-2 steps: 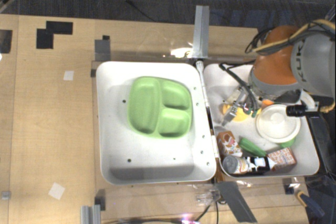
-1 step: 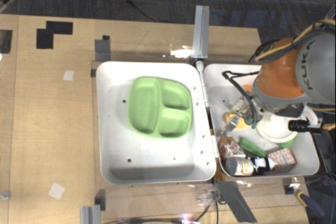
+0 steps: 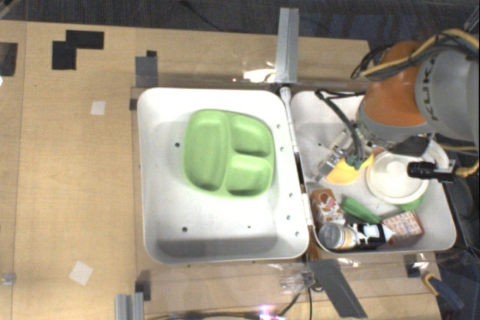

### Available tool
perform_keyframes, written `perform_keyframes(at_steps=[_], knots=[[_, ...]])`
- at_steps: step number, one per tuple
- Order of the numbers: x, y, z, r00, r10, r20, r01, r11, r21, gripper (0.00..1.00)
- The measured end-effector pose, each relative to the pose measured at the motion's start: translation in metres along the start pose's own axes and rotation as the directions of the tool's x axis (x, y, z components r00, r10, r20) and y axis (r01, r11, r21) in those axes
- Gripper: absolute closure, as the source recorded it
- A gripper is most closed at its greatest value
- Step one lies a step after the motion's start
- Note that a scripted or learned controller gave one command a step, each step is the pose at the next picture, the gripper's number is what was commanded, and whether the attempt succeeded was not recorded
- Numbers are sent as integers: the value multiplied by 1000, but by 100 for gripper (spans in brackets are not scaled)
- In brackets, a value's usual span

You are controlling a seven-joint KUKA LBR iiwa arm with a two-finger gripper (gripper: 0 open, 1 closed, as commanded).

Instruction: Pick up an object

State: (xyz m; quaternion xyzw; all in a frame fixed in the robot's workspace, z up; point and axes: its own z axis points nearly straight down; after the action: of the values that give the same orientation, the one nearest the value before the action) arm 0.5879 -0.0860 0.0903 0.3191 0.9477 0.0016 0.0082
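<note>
While hand (image 3: pixel 339 158) hovers by yellow object (image 3: pixel 343 174), finger state unclear; green marker (image 3: pixel 361 209) lies diagonally, upper-left to lower-right.

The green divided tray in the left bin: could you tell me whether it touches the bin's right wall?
Apart. The camera view shows a strip of white bin floor between the green divided tray and the right wall of the left bin.

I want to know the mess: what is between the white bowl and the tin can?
In the camera view, a green bottle lies between the white bowl and the tin can.
</note>
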Motion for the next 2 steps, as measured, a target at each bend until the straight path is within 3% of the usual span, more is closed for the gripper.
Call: perform_keyframes(at_steps=[1,2], knots=[[-4,3,-11,1000,-7,15,7,1000,-5,100],[-36,-80,-113,1000,0,-4,0,1000,7,100]])
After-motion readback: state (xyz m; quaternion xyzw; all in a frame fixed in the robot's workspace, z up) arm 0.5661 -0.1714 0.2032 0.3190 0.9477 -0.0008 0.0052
